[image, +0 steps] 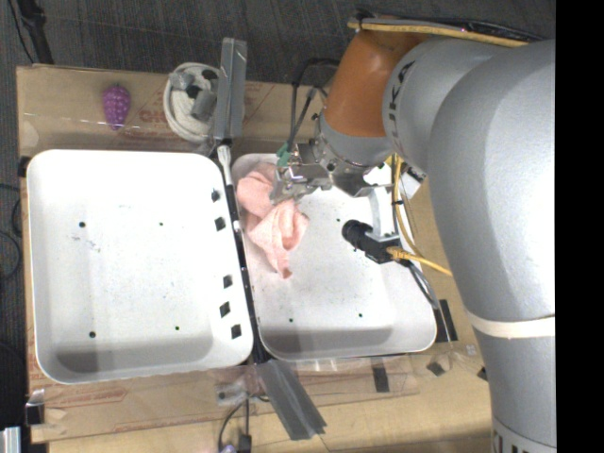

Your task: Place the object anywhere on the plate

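Pink, crumpled cloth (272,223) is lying in the right bin (377,319), bunched against that bin's left wall near its far corner. Just above the cloth, the gripper (294,177) is hanging at the end of the grey arm (472,149), its metal tips touching or nearly touching the fabric's upper edge; whether they are spread or pinching is unclear. Beside the right bin, the left bin (123,253) is sitting on the desk (66,111), and a purple object (116,105) is resting beyond it.
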Tool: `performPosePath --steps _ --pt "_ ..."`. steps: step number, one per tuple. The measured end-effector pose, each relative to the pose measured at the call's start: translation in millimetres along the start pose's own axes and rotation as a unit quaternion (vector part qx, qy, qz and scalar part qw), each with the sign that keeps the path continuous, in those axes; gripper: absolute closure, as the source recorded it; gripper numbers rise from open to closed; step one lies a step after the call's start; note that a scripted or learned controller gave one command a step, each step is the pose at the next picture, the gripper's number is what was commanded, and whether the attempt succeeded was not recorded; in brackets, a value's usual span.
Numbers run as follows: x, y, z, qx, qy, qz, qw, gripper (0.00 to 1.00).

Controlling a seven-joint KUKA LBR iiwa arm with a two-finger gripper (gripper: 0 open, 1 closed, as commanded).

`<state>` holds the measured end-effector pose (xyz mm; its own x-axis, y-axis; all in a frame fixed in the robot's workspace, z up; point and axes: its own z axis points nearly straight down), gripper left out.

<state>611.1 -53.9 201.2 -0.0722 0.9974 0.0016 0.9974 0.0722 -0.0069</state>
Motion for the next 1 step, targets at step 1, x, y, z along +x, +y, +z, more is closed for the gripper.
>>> performPosePath --steps 1 --pt "1.1 -0.1 -29.8 -0.002 0.000 -0.005 1.0000 1.00"
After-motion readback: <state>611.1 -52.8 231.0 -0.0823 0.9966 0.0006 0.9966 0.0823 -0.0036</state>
